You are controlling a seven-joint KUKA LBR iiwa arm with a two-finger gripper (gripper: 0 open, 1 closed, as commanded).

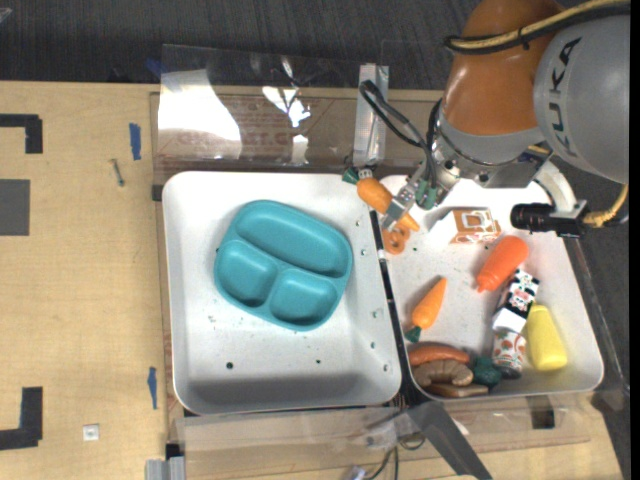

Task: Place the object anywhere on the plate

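The two-finger gripper (400, 208) hung over the divide between the bins, fingers closed on a small orange carrot-shaped toy (376, 194), lifted clear of the bin floor. The teal three-compartment plastic plate (284, 262) sat in the left white bin (200, 358), apart from the toy.

My arm (570, 78) is grey and orange; plate (283, 262) teal, bins (190, 268) white, carrots (428, 303) orange, bottle (546, 336) yellow.
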